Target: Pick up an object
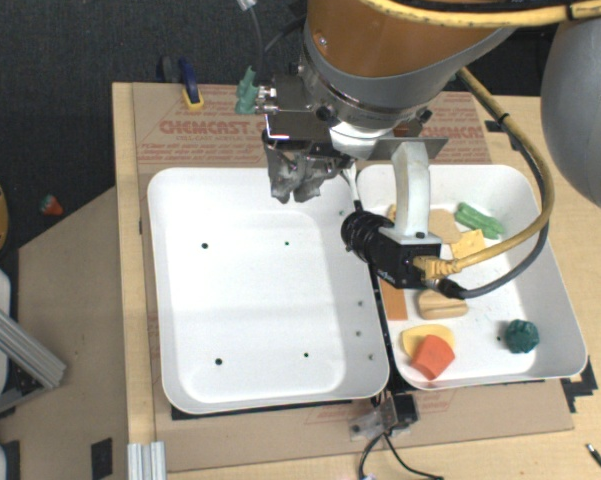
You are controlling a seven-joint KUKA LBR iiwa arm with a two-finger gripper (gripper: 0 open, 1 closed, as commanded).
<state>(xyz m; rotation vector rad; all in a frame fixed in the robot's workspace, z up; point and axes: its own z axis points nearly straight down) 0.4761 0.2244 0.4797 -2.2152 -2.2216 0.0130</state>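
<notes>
My gripper (300, 180) hangs over the far right corner of the left bin (210, 368), close to the wall shared with the right bin (550, 288). I see nothing in it. The right bin holds several small objects: a green piece (477, 219), a yellow piece (467, 245), a tan piece (441, 222), a beige roll (442, 308), a brown strip (395, 302), an orange-red block (433, 356) lying on a yellow slice (417, 338), and a dark teal ball (521, 336). The arm's body hides the far part of the right bin.
A black cable fitting (378, 247) and a yellow hose (500, 243) dangle from the arm over the right bin's near-left part. A blue-and-yellow clamp (189, 83) and a green clamp (246, 90) sit on the far edge of the cardboard base (130, 268).
</notes>
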